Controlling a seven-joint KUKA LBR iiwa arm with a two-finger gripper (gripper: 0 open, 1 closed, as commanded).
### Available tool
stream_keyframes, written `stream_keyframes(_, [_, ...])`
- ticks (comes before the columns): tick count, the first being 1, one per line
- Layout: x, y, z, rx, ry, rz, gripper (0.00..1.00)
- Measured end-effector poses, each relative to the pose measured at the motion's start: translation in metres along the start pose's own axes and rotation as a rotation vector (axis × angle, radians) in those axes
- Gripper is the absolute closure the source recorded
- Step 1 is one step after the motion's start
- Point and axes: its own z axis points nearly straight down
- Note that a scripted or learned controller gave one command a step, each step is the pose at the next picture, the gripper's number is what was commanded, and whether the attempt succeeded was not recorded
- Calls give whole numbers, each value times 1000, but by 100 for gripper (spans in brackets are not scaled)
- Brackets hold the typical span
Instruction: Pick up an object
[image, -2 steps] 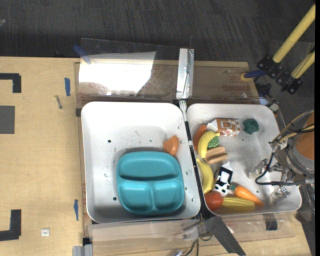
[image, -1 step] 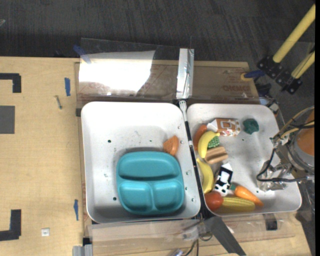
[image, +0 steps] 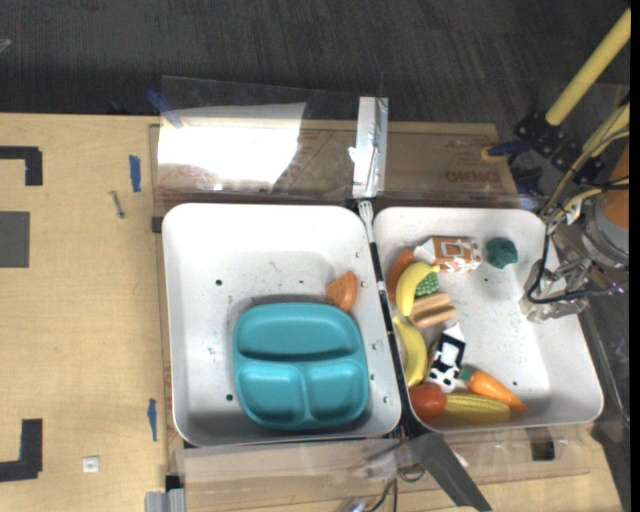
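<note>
Two white bins side by side on bench — left bin (image: 190, 300) w/ teal divided tray (image: 298, 364) and small orange piece (image: 342, 291) by its inner wall; right bin (image: 565, 350) w/ toy food heaped along its left half. Gripper (image: 553, 300) low over right bin's right rim, wires and grey wrist crowding it; jaw state — cannot tell from this angle, and nothing seen gripped.

Pile, top to bottom: printed box (image: 455, 254), teal lump (image: 501, 251) just beside it, banana (image: 411, 330) curving down along bin divider, hot-dog-like piece (image: 432, 313), black-and-white carton (image: 446, 362), tomato (image: 427, 401), corn cob (image: 477, 407), carrot (image: 492, 386).

Key relation for pick: all candidates lie toward view's left of gripper, across bare bin floor. Nearest prob. carrot and corn at bottom edge, or teal lump at top; teal lump stands most apart from neighbours, so likely cleanest target. Carrot's long axis slants down-right, tip toward gripper's side; corn lies roughly level along bin's near wall — tight vs. wall, riskier. Banana's long axis runs top-to-bottom, pressed to divider. Judged stage: approach not yet begun; pick still to do.
</note>
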Motion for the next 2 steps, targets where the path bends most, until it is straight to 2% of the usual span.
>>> stream_keyframes(1, [-1,-1,-106,1,-1,-245,100])
stream_keyframes(2, [-73,-50,-143,-2,-1,-247,100])
